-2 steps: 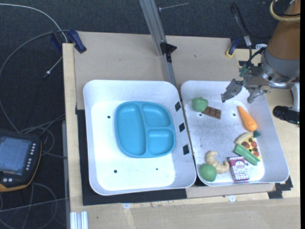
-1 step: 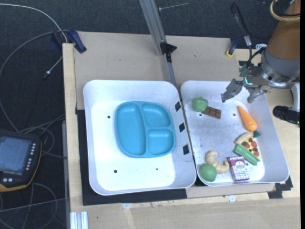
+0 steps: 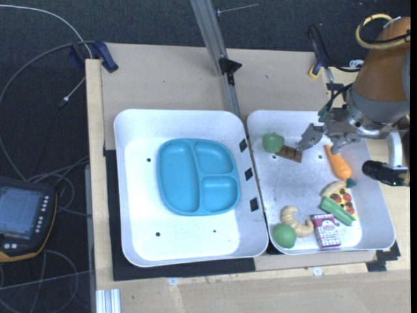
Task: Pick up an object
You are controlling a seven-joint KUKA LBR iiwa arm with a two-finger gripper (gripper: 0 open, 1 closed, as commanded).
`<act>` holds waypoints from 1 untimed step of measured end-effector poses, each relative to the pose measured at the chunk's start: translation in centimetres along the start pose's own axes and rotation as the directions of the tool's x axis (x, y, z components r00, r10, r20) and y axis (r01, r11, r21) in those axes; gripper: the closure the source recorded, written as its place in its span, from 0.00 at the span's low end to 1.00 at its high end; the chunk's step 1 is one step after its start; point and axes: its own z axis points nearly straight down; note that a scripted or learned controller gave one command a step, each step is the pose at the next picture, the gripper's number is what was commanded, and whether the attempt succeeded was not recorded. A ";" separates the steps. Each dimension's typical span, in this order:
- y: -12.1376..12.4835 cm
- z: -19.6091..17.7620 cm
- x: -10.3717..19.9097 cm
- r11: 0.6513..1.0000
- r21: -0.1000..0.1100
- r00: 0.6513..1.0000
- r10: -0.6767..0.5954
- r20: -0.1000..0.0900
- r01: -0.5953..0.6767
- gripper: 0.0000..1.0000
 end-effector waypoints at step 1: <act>-0.6 5.2 0.9 1.000 0.001 1.000 0.000 -0.001 0.000 0.00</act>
